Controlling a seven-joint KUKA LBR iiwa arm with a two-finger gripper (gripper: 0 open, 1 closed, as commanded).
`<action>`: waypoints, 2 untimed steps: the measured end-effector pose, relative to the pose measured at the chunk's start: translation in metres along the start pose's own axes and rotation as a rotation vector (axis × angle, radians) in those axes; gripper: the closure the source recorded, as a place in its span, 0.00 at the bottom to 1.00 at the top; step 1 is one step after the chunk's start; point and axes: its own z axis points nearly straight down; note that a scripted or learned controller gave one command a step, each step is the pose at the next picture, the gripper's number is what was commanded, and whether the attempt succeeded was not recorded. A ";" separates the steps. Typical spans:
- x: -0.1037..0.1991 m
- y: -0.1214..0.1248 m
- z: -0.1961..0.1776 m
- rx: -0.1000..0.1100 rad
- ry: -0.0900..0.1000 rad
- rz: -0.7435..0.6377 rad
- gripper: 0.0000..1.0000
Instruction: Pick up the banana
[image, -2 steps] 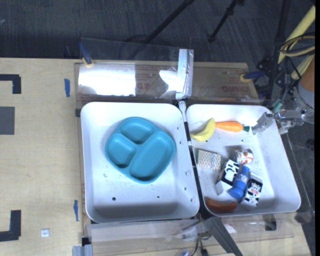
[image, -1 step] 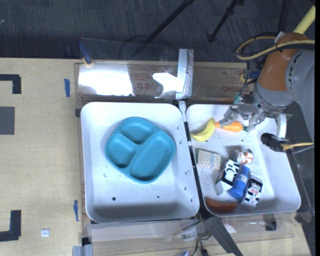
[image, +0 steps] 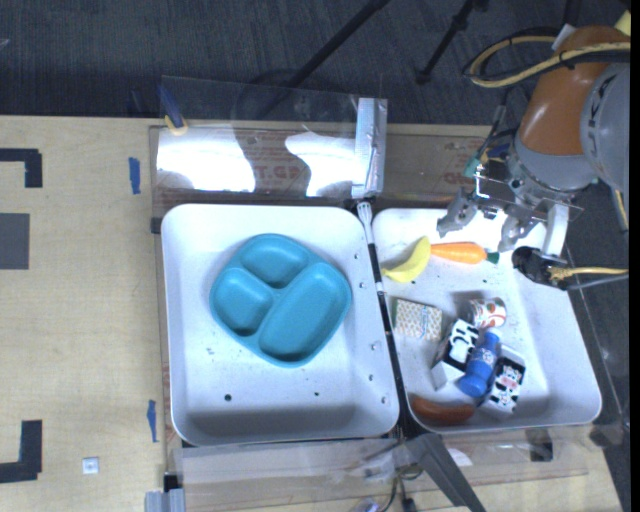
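The two thin metal fingers (image: 462, 212) of the gripper (image: 487, 222) stand spread apart above the far edge of the right bin (image: 580, 345), with nothing between them; one tip hangs near the leafy end of a smooth orange carrot (image: 460, 253), the other further right by the bin's rim. Above them the wrist is a cluster of grey metal and wiring, topped by the arm's rounded orange band (image: 560, 115), with yellow cables looping behind it. The banana (image: 408, 260), a short, curved yellow piece with a matte skin, lies on the floor of the right bin at its far left corner, just left of the carrot and touching or nearly touching its blunt end, apart from the fingers. Nearer the camera in the same bin lie a small square packet with a speckled pattern (image: 417, 320), a round red-and-white object (image: 489, 313), a blue bottle-like toy (image: 481, 368) resting across black-and-white patterned pieces, and a dark reddish-brown curved item (image: 441, 408) against the near wall. The left bin (image: 190, 330), of shallow glossy white plastic with rounded corners, holds a blue divided plate (image: 281, 298) with three smooth hollows. Both bins sit on a pale wooden bench (image: 70, 330) marked with black and blue tape.
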 end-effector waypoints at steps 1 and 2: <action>0.020 -0.065 0.032 0.004 0.001 -0.024 0.00; 0.005 -0.072 0.032 0.006 0.002 0.001 0.00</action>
